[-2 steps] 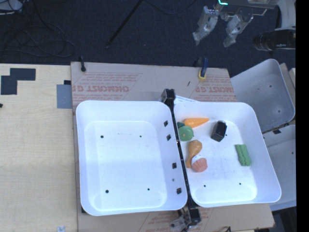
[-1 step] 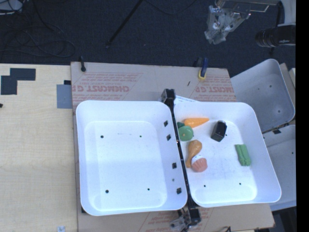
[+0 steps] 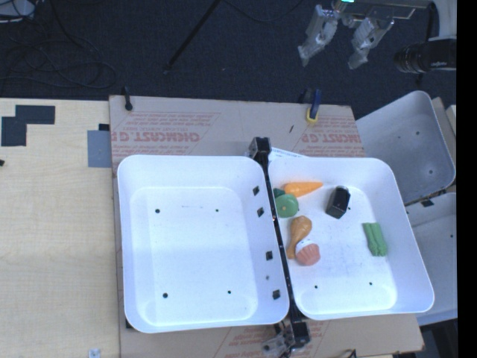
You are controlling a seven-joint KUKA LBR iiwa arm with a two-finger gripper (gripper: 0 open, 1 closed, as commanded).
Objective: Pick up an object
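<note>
Five toys crowd the right bin [image 3: 402, 200]; claw [image 3: 334, 42] apparently spread wide, holding nothing.

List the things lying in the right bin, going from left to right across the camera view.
Green round piece → orange carrot → black block → green bar. The tan gourd-shaped piece and the pink piece overlap the carrot's span, so I leave them out.

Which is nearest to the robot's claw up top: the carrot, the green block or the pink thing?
From the gripper:
1. Orange carrot, at the right bin's upper left.
2. Green block, by its right side.
3. Pink piece, lowest, near the divider.
</note>
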